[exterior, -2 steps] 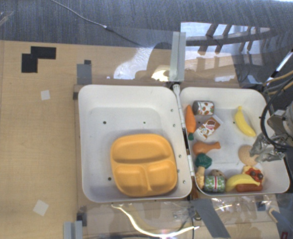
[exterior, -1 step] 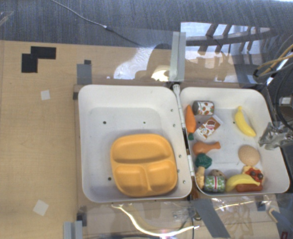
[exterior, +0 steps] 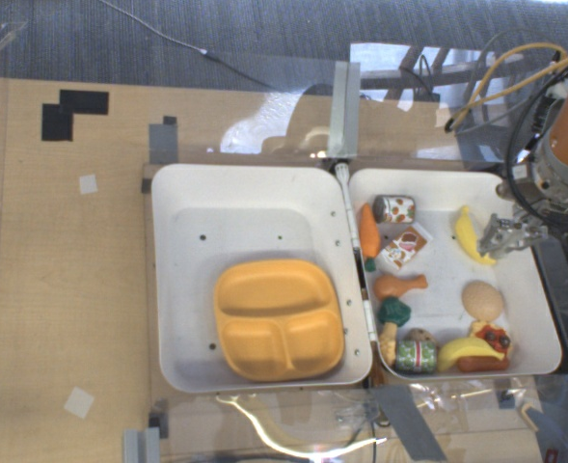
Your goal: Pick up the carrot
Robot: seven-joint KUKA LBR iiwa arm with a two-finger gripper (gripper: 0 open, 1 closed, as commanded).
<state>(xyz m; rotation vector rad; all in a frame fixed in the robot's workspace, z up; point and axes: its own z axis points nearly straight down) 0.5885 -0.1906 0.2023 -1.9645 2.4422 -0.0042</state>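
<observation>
The carrot (exterior: 368,231) is a small orange toy with a green tip, lying lengthwise against the left wall of the right bin (exterior: 534,287). My gripper (exterior: 503,236) hangs at the bin's right side, close to a yellow banana (exterior: 467,233) and well to the right of the carrot. Nothing shows between its fingers.
The right bin also holds a tin can (exterior: 393,208), a small carton (exterior: 404,248), a chicken drumstick (exterior: 401,284), broccoli (exterior: 393,311), an egg (exterior: 482,301), a second banana (exterior: 469,352) and other toy food. A yellow divided tray (exterior: 279,318) lies in the left bin (exterior: 182,220).
</observation>
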